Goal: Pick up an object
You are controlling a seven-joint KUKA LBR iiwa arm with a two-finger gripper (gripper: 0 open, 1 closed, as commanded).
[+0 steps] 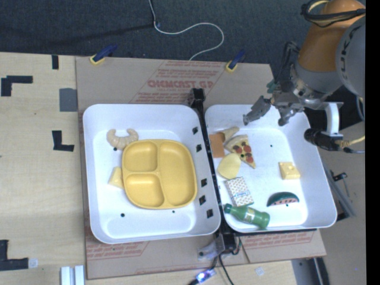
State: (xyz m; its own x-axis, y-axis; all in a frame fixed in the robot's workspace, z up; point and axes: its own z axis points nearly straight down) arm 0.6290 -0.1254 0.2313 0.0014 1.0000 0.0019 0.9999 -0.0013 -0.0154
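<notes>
This is a robotics lab or test bench, not a home. A grey and orange robot arm reaches in at the upper right. Two white bins sit on a cardboard sheet clipped to the bench, holding toy food such as a plastic pizza slice. Black tape marks dot the wooden bench at left, and a white cable trails along the top.

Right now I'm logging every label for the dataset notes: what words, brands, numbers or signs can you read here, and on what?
Red lettering on the cardboard sheet under the bins: upside down and blurred, not readable.
Small patterned packet in the right bin: print too small to read.
Green bottle: no label legible.
</notes>
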